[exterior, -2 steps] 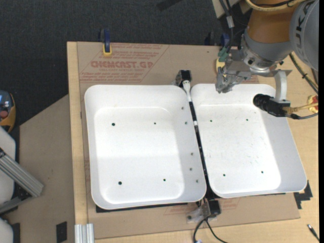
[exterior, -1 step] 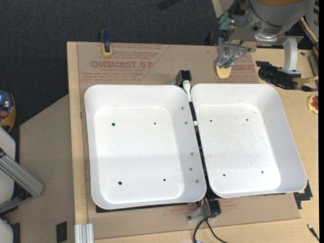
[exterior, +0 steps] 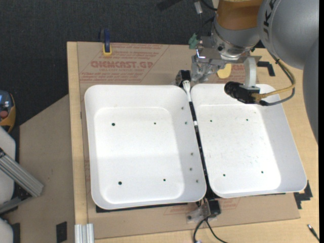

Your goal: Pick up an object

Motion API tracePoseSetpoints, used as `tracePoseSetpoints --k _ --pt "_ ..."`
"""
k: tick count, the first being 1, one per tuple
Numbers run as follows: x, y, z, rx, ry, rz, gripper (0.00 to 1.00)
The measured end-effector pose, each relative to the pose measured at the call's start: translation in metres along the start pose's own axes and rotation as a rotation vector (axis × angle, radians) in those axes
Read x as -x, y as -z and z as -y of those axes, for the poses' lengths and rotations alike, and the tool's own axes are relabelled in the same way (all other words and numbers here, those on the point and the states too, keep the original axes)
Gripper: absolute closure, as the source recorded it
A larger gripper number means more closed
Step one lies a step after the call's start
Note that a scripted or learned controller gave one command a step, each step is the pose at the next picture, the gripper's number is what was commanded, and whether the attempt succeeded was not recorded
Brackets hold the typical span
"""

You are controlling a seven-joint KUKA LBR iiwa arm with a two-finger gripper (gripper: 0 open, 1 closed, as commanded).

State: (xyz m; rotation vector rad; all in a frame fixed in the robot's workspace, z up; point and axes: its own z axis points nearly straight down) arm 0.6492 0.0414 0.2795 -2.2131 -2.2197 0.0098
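left bin (exterior: 90, 135): white, shallow, only dark dots on its floor
gripper (exterior: 203, 69): over far rim between the bins; open or closed, cannot tell
yellow piece (exterior: 223, 71): small, pale, just beside gripper, above right bin's far edge; held or not, cannot tell
handling: likely light and stiff, possibly slippery; pinch across narrow sides
right bin (exterior: 286, 135): white, speckled floor

I am looking at a robotics lab: two white bins (exterior: 142, 140) clamped onto a brown board (exterior: 131, 59), an aluminium extrusion (exterior: 20, 173) at left, loose cables (exterior: 202, 232), dark carpet (exterior: 40, 19) underneath
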Motion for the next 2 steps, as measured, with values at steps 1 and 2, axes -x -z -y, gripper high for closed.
tracePoseSetpoints --k 1,2 --pt "-0.004 0.068 0.016 0.014 -0.002 0.001 1.00" --pt "-0.113 0.003 0.001 0.003 0.007 -0.002 1.00"
